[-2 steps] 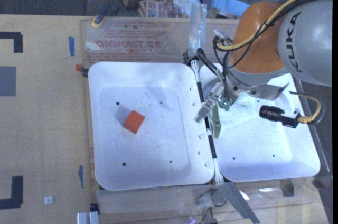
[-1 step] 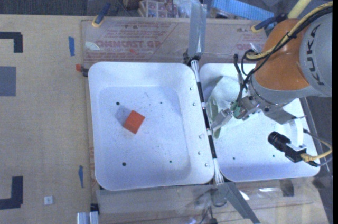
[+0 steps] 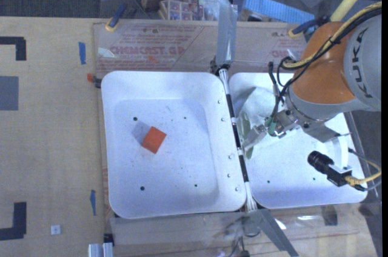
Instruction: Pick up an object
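An orange-red cube (image 3: 154, 139) lies in the left bin (image 3: 121, 189), left of its middle. The arm's grey body with its orange band (image 3: 318, 77) hangs over the right bin (image 3: 291, 189). My gripper (image 3: 250, 139) is low at that bin's left wall, close to the divider between the bins. A pale, whitish-green object (image 3: 257, 103) lies just above the gripper in the right bin, partly hidden by the wrist. What sits between the fingertips is too blurred to make out.
A black cable plug with a yellow end (image 3: 330, 168) hangs over the right bin's lower right. Cardboard (image 3: 157, 50) and clutter sit behind the bins. The wooden bench (image 3: 48, 146) stretches to the left.
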`<state>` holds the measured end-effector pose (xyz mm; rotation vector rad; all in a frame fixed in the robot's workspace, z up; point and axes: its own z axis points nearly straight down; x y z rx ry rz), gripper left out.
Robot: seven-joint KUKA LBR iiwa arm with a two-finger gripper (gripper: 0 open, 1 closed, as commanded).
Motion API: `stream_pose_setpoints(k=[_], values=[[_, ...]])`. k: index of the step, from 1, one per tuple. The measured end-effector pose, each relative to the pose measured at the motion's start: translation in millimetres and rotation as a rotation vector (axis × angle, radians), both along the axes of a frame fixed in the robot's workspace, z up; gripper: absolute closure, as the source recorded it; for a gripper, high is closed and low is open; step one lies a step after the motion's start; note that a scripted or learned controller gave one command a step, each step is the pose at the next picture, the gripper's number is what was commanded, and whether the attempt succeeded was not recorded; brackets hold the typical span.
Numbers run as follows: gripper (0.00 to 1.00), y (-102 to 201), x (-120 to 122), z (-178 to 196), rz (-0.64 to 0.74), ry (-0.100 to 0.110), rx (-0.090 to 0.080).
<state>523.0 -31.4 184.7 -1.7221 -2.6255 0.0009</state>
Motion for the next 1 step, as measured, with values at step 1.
stream_pose_setpoints(k=[1], values=[[0.00,-68.5,-4.8,-39.6,-0.052,-0.001,0.000]])
